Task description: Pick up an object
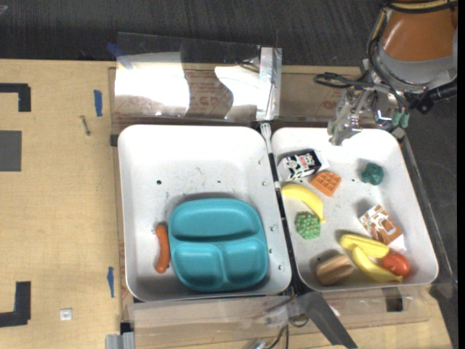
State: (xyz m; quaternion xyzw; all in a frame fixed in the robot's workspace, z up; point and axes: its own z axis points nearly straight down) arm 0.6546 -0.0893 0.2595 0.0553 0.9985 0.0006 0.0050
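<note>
My gripper [341, 131] hangs over the far rim of the right bin [421, 217], above its back left part, with nothing between its fingers. In that bin lie a black and white carton [299, 163], an orange waffle [327, 182], a yellow banana [304, 198], a green broccoli piece [308, 226], a dark green lump [373, 173], a brown and white packet [381, 224], a second banana [367, 257], a red tomato [396, 264] and a brown bread roll [334, 267]. The carton is the closest, just below and left of the fingertips.
The left bin [145, 158] holds a teal divided tray [216, 243] and an orange sausage [162, 248] at its left. A clear plastic sheet [196, 86] stands behind the bins. Cardboard [51, 195] covers the bench to the left.
</note>
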